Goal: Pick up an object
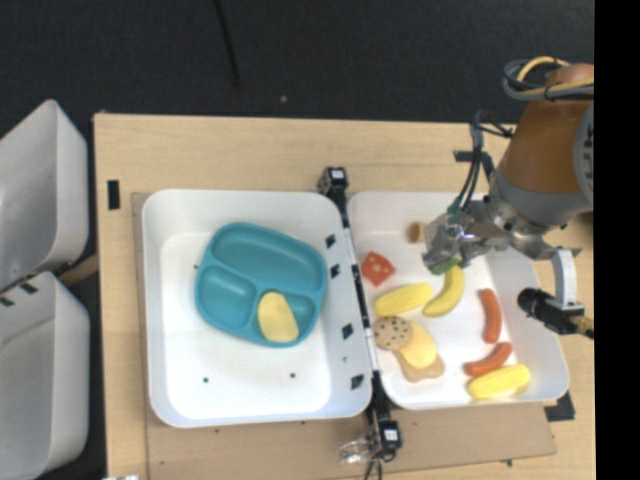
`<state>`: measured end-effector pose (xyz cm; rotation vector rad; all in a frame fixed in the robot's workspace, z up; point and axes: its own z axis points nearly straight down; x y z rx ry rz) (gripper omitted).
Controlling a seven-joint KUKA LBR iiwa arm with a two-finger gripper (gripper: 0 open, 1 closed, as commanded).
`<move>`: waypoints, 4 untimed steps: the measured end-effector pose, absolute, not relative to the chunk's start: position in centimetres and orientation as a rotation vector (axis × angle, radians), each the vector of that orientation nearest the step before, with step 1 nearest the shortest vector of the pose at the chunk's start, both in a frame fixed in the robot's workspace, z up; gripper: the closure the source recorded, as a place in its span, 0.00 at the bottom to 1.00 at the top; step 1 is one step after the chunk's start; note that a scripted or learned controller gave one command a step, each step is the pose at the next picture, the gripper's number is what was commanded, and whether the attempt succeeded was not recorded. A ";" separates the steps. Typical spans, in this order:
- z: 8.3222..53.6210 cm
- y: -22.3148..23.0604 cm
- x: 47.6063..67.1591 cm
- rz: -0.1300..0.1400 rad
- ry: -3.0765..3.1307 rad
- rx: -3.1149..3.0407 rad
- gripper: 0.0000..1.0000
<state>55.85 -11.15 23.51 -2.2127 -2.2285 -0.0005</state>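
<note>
The right bin holds several toy foods. A yellow banana lies near its middle, beside a yellow oblong piece. My gripper hangs low over the banana's upper end, with the arm coming in from the right. A red wedge sits left of it and a small brown piece behind it. A cookie and a tan bread piece lie toward the front. I see nothing lifted off the bin floor.
A red sausage, an orange sausage and a yellow lemon-like piece lie at the right bin's front right. The left bin holds a teal divided plate with a yellow item on it.
</note>
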 end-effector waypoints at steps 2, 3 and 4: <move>24.6 -5.7 54.0 0.001 -2.219 -2.223 1.00; 23.1 -6.0 55.3 0.002 -2.219 -2.226 1.00; 24.9 -5.6 54.2 -0.002 -2.223 -2.222 1.00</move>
